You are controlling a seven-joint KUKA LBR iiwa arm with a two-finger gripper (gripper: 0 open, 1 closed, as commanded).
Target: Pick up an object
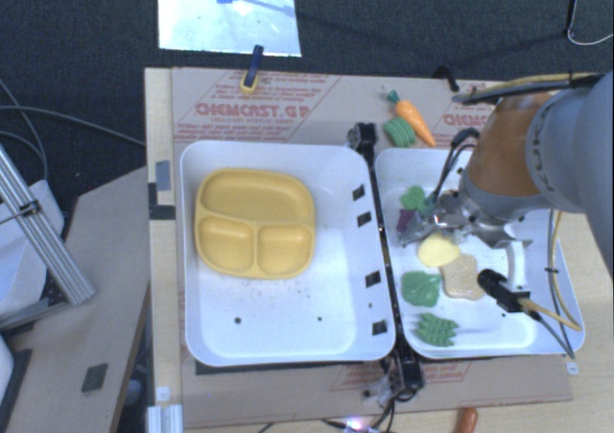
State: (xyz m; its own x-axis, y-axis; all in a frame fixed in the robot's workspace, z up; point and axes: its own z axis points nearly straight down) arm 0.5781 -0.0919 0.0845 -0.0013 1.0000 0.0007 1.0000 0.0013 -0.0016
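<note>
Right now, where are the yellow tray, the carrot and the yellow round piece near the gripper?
yellow tray (255,222), camera view, middle of the tray, in the left bin.
carrot (413,117), camera view, orange body, on the bench above the right bin.
yellow round piece (437,252), camera view, its top, in the right bin.

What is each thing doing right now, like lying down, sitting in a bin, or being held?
Yellow divided plate: lying flat, right way up, in the left bin.
Toy carrot: lying outside the bins, on the board.
Yellow toy: in the right bin, just below the gripper.
Beige toy: lying beside the yellow toy.
Green toys: lying loose in the right bin.
</note>
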